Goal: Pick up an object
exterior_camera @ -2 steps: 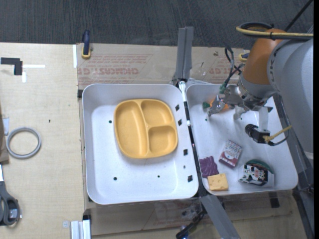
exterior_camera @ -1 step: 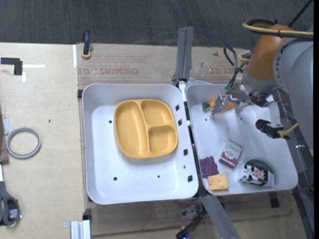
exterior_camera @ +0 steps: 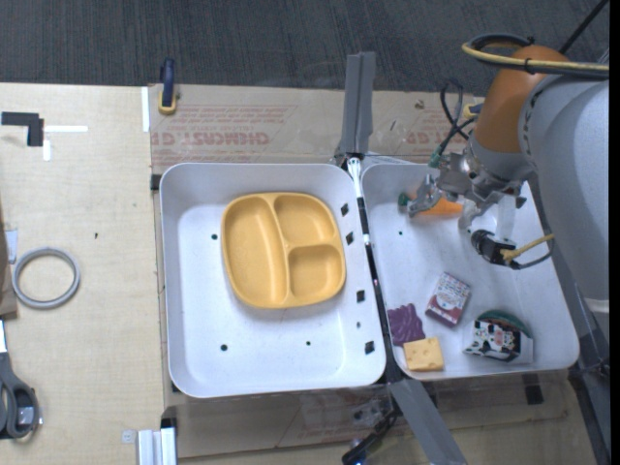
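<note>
Nearest me, a yellow foam cheese wedge sits beside a purple crumpled scrap in the right white bin, probably just scattered as pick targets. My gripper hovers at the far end over a small orange piece (can't tell whether it's gripping or open).

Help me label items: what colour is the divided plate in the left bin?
Yellow-orange, plain; the divided plate shows clearly in the camera view.
</note>
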Controlling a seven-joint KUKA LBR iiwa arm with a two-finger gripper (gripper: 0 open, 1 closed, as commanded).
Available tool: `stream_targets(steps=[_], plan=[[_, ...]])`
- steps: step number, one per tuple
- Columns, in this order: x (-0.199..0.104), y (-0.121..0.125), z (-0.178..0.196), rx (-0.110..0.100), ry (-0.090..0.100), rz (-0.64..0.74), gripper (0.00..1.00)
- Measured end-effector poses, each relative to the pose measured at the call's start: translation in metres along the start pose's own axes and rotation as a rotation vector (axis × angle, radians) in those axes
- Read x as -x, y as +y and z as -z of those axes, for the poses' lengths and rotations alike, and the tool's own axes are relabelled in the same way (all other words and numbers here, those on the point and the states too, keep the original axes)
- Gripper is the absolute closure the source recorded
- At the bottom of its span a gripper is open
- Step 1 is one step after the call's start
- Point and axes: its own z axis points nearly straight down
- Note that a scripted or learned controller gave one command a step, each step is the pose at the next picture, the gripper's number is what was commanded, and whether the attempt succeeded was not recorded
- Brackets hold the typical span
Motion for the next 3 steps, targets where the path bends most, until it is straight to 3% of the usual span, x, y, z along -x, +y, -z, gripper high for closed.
stream_targets(steps=[1,2,3], plan=[[0.0001,0.0006,0.0099,0.003,-0.003,0.002,1.0],[0.0003,0.0003,0.0096,0.001,-0.003,0.003,0.0],[0.0007,-0.0003,0.018,-0.002,-0.005,0.005,1.0]])
